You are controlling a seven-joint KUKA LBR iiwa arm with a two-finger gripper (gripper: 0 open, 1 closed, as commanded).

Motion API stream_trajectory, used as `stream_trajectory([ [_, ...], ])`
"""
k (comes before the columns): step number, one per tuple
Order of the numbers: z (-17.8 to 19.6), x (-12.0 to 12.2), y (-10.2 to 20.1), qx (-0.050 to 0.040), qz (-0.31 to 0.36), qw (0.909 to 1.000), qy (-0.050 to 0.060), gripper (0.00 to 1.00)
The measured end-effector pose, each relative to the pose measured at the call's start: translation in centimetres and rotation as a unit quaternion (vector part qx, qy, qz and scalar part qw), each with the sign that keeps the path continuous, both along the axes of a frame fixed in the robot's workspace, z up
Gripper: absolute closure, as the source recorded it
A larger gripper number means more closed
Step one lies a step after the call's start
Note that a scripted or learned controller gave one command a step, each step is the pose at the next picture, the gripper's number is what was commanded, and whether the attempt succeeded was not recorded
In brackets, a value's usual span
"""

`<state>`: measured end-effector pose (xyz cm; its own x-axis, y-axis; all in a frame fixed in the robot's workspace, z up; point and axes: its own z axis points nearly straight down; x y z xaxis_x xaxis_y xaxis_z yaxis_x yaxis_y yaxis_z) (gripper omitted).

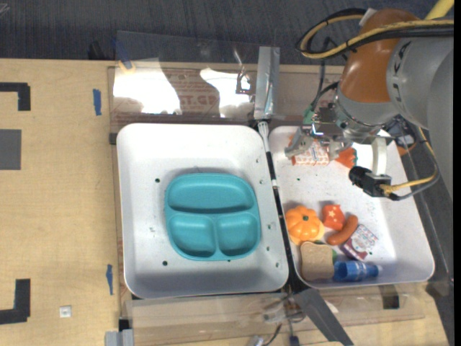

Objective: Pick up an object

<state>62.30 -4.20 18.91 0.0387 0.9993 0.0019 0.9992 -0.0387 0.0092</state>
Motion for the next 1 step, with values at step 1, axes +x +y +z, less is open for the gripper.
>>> stream_trajectory([
  [1, 1.12, -0.27, 0.2, -0.0008, -0.018, 0.9998, 0.003, 1.0],
])
